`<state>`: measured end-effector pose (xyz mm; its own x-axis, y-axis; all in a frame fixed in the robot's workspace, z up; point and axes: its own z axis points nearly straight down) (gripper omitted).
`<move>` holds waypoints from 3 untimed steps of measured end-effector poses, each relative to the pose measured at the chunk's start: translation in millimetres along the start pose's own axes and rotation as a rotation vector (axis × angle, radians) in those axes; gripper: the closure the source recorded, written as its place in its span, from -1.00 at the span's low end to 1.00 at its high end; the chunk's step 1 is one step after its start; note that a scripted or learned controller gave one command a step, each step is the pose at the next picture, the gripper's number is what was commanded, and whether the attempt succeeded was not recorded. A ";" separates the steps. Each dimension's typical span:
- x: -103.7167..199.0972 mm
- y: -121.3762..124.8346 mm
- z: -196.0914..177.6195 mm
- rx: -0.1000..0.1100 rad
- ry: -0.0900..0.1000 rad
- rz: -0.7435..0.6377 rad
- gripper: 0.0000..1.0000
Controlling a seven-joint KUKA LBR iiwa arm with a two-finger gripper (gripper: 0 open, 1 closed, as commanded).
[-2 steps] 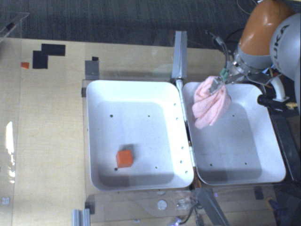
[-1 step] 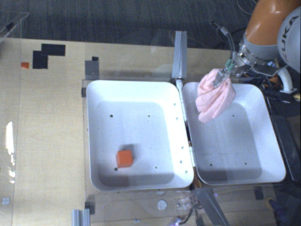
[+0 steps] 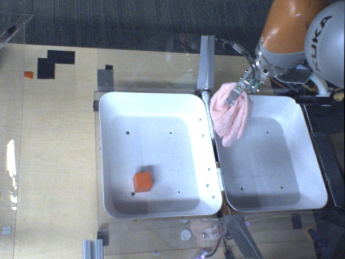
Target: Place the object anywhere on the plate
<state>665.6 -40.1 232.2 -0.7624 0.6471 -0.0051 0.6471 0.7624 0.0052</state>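
We see the gripper (image 3: pixel 235 95) up over the back left corner of the right bin (image 3: pixel 280 196). Its fingers are pinched shut on the top of a pink cloth (image 3: pixel 230 120). The cloth hangs down from them in a soft bunch, and its left side reaches over the wall between the two bins. In the left bin (image 3: pixel 156 117), an orange block (image 3: pixel 143 182) sits near the front left corner

Pink cloth (image 3: pixel 230 116) dangling over right bin (image 3: pixel 280 198)
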 end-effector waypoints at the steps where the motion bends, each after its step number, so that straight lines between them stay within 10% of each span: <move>1: 37.7 41.8 -4.9 -0.003 -0.002 -0.400 1.00; 2: 73.4 79.2 -6.5 -0.004 -0.001 -0.701 1.00; 3: 116.1 105.4 4.3 -0.003 0.001 -0.703 1.00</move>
<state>645.3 115.4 227.8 -1.0000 0.0009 -0.0077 0.0008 1.0000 0.0039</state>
